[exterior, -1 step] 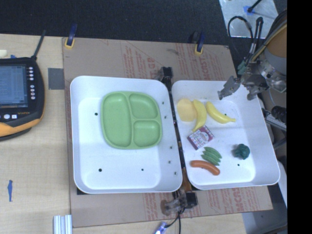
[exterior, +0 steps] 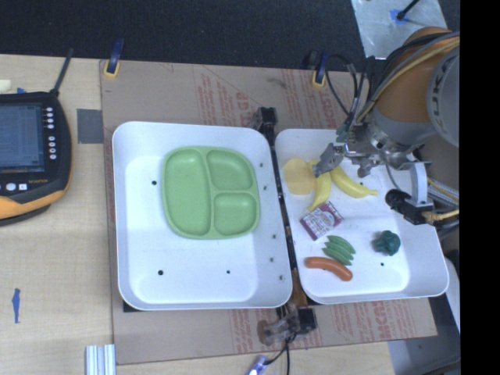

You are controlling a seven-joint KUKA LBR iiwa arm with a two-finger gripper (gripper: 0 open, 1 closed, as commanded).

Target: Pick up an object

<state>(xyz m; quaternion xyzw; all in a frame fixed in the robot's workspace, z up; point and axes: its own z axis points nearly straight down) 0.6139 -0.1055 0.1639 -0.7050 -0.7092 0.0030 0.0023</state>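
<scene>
The right bin (exterior: 422,276) holds a yellow banana (exterior: 342,183), a pale yellow round piece (exterior: 297,175), a maroon packet (exterior: 321,219), a green pea pod (exterior: 339,248), a red-orange sausage (exterior: 328,268) and a dark green broccoli piece (exterior: 386,243). My gripper (exterior: 336,161) hangs over the bin's back half, right above the banana, with its fingers spread and open. Nothing is between the fingers. The banana's middle is partly hidden by the gripper.
The left bin (exterior: 141,272) holds a green divided plate (exterior: 211,191). A teach pendant (exterior: 31,151) lies at the far left of the bench. Black cables and a clamp (exterior: 414,204) hang off the arm over the right bin's right side.
</scene>
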